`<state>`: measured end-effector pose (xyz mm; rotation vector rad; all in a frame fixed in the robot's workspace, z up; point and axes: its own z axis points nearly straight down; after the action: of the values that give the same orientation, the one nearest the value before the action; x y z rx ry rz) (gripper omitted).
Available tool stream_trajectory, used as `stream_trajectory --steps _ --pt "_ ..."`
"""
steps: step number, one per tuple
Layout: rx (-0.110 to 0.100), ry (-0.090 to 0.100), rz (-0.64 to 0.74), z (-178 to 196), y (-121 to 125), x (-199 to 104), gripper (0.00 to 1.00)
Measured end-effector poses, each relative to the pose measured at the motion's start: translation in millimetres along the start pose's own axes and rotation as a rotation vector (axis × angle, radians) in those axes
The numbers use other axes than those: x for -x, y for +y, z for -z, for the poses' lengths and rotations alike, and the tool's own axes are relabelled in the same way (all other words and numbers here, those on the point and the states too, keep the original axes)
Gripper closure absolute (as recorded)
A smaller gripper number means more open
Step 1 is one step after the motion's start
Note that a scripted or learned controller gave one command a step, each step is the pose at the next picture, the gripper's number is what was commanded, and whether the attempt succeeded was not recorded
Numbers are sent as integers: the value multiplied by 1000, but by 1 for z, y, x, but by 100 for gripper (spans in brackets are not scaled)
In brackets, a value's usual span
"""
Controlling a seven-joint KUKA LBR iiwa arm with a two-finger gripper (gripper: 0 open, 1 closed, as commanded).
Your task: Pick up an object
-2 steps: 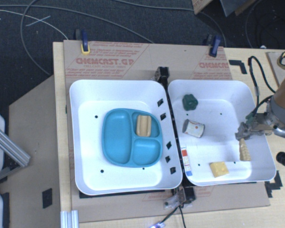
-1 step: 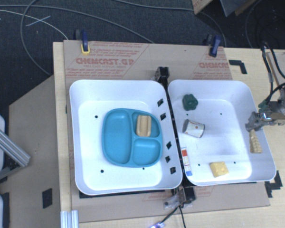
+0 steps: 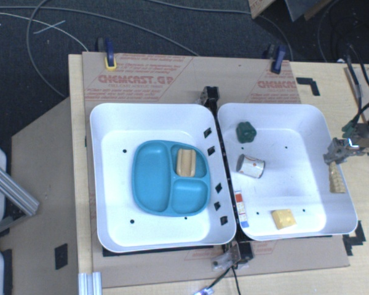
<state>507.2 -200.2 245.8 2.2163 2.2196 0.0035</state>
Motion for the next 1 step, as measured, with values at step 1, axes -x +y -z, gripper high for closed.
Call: stream_trajectory --steps 1 --pt "-7 6 5 -13 6 -57 100"
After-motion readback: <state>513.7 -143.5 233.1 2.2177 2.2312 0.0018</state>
